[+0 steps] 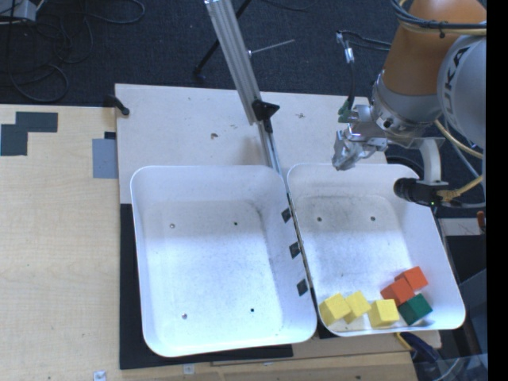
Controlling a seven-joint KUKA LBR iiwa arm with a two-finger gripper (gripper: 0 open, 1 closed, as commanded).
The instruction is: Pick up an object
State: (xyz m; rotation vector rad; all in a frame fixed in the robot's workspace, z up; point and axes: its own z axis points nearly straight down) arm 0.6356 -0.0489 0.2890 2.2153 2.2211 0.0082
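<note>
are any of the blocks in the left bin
No, the yellow blocks, orange blocks and green block all lie in the right bin's near corner.

Left white bin (151, 213) and right white bin (444, 260) sat side by side on pale bench board (182, 121). Ribbed metal rail (234, 50) slanted down from top of view toward seam between bins. Black clips (294, 250) lined that seam. Wooden tabletop (55, 244) lay left, grey patches (103, 157) on it. Cables (48, 46) trailed across dark floor.
</note>
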